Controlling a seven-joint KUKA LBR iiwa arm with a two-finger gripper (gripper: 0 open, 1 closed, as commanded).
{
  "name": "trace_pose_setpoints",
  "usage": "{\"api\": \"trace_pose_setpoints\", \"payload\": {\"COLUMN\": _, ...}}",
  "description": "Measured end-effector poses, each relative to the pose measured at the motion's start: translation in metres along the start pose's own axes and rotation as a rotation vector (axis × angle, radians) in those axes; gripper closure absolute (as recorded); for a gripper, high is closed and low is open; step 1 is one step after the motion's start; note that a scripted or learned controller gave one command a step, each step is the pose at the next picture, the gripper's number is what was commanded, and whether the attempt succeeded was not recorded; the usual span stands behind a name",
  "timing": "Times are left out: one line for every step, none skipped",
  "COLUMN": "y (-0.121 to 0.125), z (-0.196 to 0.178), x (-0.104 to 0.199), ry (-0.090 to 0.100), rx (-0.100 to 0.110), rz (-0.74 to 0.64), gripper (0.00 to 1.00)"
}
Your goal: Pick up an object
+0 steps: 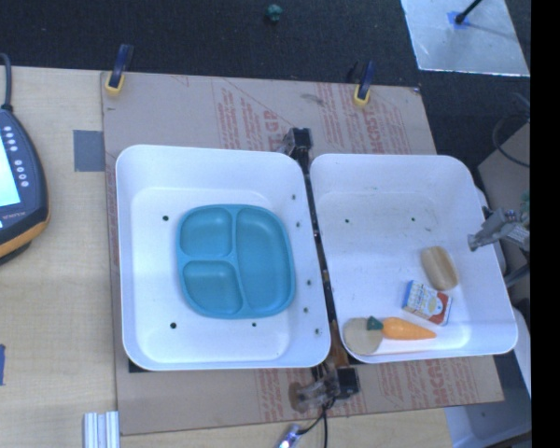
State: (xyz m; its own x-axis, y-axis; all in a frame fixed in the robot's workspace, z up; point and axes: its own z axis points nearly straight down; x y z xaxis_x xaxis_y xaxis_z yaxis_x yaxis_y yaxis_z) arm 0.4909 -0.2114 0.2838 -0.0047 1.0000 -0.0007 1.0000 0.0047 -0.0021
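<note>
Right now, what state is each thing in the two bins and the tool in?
Blue divided plate: flat in left bin, nothing on it.
Carrot: lying on its side, right bin.
Small carton: lying flat.
Bread roll: resting, untouched.
Tool: at right bin's edge, holding nothing.

A wooden counter (47, 343) carries a brown cardboard sheet (215, 119) held by two blue-and-yellow clamps (119, 68) at its far edge. At the left edge lies an orange-and-black pendant (5, 189) with a lit screen. A grey tape patch (88, 149) sits beside the cardboard. Beyond the counter is dark floor (215, 17) with a pale sheet (462, 21) at the upper right.
</note>
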Motion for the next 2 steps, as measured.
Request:
{"api": "trace_pose_setpoints", "payload": {"y": 0.058, "z": 0.127, "x": 0.000, "ry": 0.001, "rx": 0.004, "rz": -0.003, "gripper": 0.00}}
{"api": "trace_pose_setpoints", "payload": {"y": 0.045, "z": 0.182, "x": 0.009, "ry": 0.000, "rx": 0.003, "rz": -0.001, "gripper": 0.00}}
